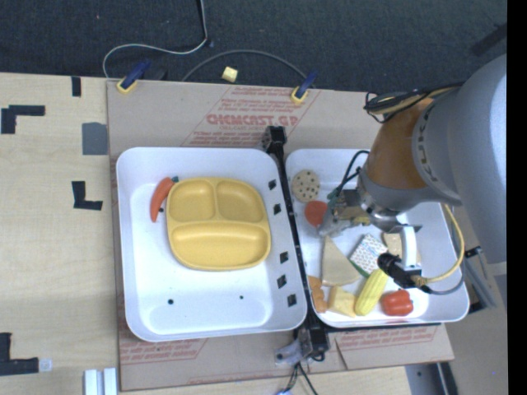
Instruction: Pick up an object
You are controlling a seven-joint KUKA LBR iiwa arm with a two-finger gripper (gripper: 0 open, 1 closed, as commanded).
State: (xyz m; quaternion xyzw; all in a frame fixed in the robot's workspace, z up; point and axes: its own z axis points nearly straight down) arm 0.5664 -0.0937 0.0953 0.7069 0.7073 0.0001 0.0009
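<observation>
My gripper (339, 212) hangs low in the right bin (445, 307), in its left half. Just to its left lies a small red round object (316, 212), close to or touching the gripper; I cannot tell which. A round speckled cookie (306, 184) lies behind that. In front of the gripper lie a pale tan wedge (336, 263), a patterned square piece (367, 253), a yellow corn cob (370, 292) and a red tomato-like piece (397, 303). The arm hides the bin's back right part.
The left bin (140, 303) holds a yellow divided plate (219, 223) and an orange carrot (160, 197) at its left. A black divider (284, 220) runs between the bins. Small orange and yellow pieces (329, 297) lie at the right bin's front left. A cable loops near the arm's wrist.
</observation>
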